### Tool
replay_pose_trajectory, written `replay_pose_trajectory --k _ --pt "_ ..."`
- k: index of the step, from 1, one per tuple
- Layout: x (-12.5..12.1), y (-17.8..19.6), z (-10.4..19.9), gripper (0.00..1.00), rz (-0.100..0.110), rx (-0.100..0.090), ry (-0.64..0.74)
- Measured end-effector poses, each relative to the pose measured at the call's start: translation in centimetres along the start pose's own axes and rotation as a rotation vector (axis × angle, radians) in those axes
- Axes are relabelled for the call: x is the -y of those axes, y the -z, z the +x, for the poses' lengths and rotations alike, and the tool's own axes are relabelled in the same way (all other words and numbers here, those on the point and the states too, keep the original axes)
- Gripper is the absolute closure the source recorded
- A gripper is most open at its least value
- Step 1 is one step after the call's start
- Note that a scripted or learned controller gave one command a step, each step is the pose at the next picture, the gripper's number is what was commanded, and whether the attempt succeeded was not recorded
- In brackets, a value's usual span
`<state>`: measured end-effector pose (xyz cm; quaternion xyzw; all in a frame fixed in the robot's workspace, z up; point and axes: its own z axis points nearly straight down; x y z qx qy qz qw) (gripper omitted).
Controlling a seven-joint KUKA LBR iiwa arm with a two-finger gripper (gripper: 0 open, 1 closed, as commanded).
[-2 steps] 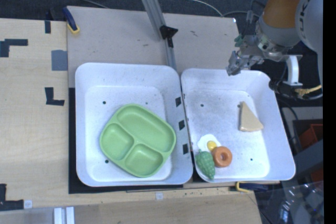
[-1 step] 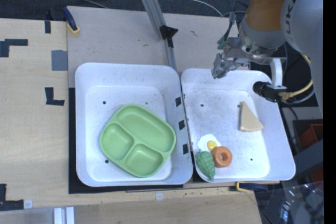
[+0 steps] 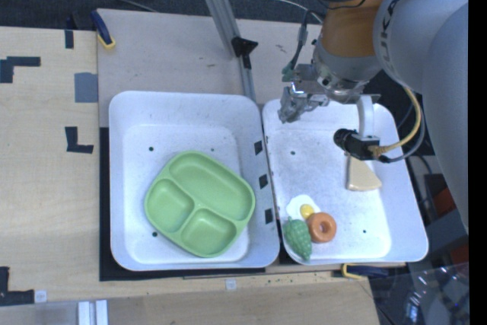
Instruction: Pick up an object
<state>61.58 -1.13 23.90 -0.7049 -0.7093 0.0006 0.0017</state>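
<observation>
White plastic fills the camera view, two shallow bins side by side on the bench [image 3: 46, 164]; the left bin [image 3: 122, 118] carries a green divided plate [image 3: 199, 203]; the right bin [image 3: 396, 240] has the pickings: a pale wedge [image 3: 363, 177], a fried egg toy [image 3: 303, 207], an orange ring [image 3: 323, 227] and a green knobbly piece [image 3: 298, 238] huddled at the near edge. The gripper [image 3: 292, 112] hangs over the right bin's far left corner, well apart from all of them, nothing between its fingers; whether they're open or closed, I cannot tell. Risk from here: descending where it hangs, it would likely grab bare plastic or clip the rim.
</observation>
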Motion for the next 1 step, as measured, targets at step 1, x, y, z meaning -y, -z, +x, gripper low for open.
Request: replay_pose_trajectory --k 1 --pt "1.35 -0.95 5.93 1.0 0.0 0.0 0.001"
